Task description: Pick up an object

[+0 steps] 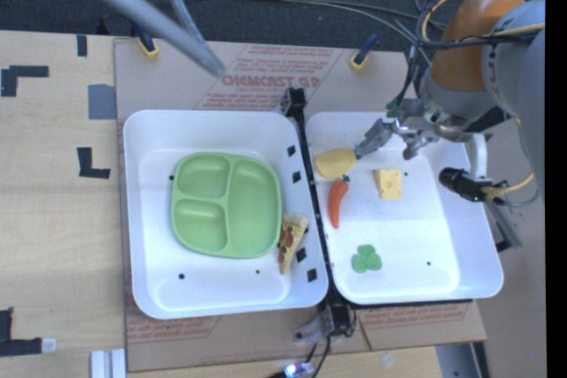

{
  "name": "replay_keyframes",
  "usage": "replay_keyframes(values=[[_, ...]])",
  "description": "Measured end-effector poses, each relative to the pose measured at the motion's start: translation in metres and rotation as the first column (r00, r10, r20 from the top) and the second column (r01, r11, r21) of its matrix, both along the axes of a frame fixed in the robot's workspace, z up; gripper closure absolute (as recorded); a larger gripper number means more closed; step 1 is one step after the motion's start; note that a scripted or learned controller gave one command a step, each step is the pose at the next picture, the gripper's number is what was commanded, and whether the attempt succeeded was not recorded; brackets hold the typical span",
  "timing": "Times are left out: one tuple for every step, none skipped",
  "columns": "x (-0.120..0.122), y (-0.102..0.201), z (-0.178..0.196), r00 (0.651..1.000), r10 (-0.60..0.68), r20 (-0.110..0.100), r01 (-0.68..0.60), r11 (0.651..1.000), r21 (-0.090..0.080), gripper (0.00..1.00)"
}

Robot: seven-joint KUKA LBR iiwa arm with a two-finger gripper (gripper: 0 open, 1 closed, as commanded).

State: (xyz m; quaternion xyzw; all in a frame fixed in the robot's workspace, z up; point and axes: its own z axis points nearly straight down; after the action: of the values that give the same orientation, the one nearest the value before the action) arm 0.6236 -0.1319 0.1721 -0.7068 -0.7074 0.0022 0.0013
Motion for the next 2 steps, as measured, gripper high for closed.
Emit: replay_keyframes(values=[[-0.004, -0.009, -0.059, 1.0, -0.001, -0.002, 0.001, 1.0, 0.0, 0.0], [0.001, -0.012, -0.081, 1.0, 0.001, 0.022, 0.0, 1.0, -0.01, 0.0]])
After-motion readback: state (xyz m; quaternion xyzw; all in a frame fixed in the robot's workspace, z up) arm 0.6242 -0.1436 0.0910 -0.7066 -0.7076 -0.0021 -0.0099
